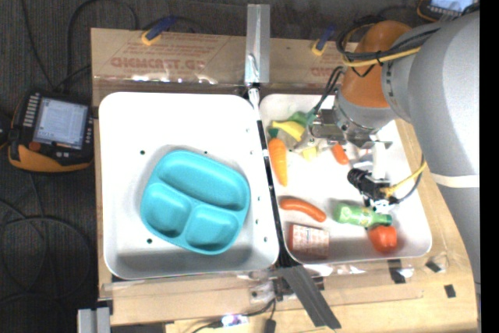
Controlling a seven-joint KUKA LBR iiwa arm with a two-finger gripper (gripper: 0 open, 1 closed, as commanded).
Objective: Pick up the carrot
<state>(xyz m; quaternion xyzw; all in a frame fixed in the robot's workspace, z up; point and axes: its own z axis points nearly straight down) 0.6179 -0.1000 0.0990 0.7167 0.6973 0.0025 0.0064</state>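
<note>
Grey metal and an orange band mark the arm reaching over the right white plastic bin (pixel 417 191), its two-finger pincer (pixel 318 130) low at the far end; whether it is open or closed I cannot tell. Just beside it lies a yellow-green toy (pixel 290 129), and the tapered orange carrot (pixel 277 160) rests along the bin's left wall. Nearer me sit a red sausage (pixel 302 207), a pinkish can (pixel 309 241) and a red tomato (pixel 382 237). The left white bin (pixel 125 129) holds a turquoise divided tray (pixel 195 200).

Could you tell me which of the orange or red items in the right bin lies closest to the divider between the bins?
The carrot, lying lengthwise along the right bin's left wall; the sausage and tomato sit farther right.
</note>
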